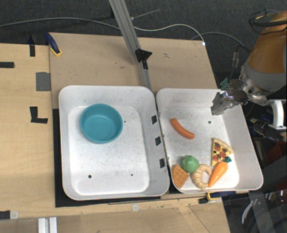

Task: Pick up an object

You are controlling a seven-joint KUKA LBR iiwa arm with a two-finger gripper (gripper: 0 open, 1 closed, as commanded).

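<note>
My gripper (220, 106) hangs over the upper right part of the right bin (240, 130), reaching in from the right. Nothing shows between its fingers. Below and left of it lies an orange sausage (182, 128). Near the bin's front edge sit a pizza slice (220, 151), a carrot (218, 173), a green vegetable (189, 163), a waffle piece (180, 175) and a tan pretzel-like piece (200, 176), all clustered together. In the left bin (109, 178) a teal bowl (101, 123) stands upright.
A slanted metal pole (129, 30) crosses the bench behind the bins. Black cables (85, 19) run along the back. A blue and yellow clip (53, 43) lies at the bench's far left corner.
</note>
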